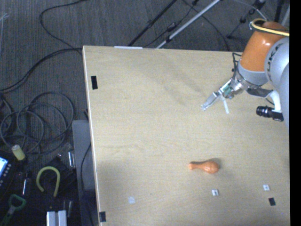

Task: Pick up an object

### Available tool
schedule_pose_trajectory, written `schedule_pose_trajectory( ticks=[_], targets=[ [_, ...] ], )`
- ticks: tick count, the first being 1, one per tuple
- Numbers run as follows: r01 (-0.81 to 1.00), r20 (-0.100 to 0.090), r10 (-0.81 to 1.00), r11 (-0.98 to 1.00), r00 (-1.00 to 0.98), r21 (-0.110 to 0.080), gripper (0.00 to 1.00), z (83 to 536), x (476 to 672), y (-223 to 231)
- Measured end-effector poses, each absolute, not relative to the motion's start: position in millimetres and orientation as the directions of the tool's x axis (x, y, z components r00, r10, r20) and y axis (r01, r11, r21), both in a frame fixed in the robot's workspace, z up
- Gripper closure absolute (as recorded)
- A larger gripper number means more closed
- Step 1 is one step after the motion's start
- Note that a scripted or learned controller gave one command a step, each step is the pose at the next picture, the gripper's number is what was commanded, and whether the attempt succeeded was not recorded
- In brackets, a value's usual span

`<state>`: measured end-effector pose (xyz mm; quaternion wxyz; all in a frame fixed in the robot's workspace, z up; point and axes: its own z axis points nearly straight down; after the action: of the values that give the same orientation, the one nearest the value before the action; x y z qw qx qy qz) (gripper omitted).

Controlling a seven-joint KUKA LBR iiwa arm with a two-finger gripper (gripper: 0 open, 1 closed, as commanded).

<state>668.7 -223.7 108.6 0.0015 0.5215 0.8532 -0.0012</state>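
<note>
A small orange object (205, 166), shaped like a drumstick with a thin neck pointing left, lies on the light wooden tabletop (150, 126) toward the front right. My gripper (215, 108) hangs above the table's right part, well behind the orange object and a little to its right. Its two pale fingers (207, 104) are spread apart with nothing between them, so it is open. The orange band of the arm (261, 51) shows at the upper right.
Small markers lie on the table near the front right corner (215, 192) (266, 187) (272, 201), and a black tag (94, 82) sits by the left edge. Cables and tools (42, 121) lie on the floor at left; stand legs (197, 13) run behind the table.
</note>
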Motion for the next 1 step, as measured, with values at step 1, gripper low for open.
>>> schedule_pose_trajectory(
  ticks=[1],
  targets=[
    [0.722, -0.002, 0.722, 0.692, -0.692, 0.000, 0.00, 84.7, 669.1, -222.0]
  ],
)
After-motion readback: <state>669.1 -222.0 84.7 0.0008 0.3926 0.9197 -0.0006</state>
